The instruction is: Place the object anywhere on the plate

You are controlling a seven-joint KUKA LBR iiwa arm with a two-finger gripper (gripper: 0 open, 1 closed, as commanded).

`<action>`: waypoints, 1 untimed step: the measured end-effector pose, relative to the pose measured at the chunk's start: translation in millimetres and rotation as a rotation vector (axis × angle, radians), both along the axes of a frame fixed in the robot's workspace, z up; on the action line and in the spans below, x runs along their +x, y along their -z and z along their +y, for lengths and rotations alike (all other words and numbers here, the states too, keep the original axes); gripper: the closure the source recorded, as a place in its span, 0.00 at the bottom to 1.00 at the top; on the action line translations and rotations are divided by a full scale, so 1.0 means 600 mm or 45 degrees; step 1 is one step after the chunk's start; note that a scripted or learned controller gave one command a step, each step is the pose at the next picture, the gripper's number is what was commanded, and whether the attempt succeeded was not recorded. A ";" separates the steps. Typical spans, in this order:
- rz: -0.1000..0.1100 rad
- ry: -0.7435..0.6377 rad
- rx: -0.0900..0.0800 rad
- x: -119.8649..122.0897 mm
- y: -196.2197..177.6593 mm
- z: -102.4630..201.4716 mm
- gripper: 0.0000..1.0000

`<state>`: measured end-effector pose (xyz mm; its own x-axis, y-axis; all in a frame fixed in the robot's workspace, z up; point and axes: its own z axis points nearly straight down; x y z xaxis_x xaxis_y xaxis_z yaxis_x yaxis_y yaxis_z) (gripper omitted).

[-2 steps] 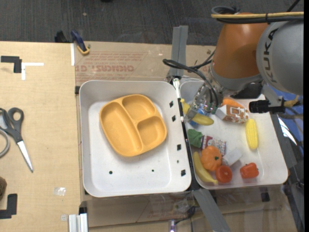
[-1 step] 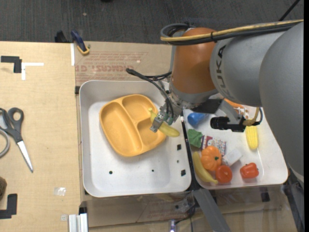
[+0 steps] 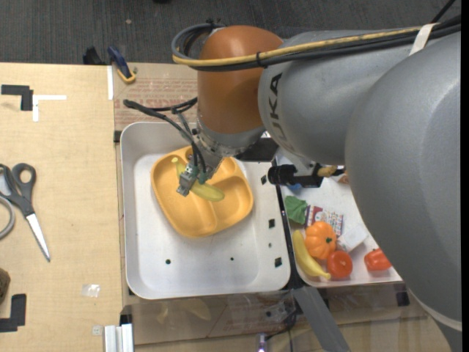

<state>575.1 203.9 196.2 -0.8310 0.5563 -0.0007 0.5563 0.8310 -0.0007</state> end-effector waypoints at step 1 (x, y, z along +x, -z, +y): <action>0.000 0.000 0.000 0.000 0.000 0.000 0.00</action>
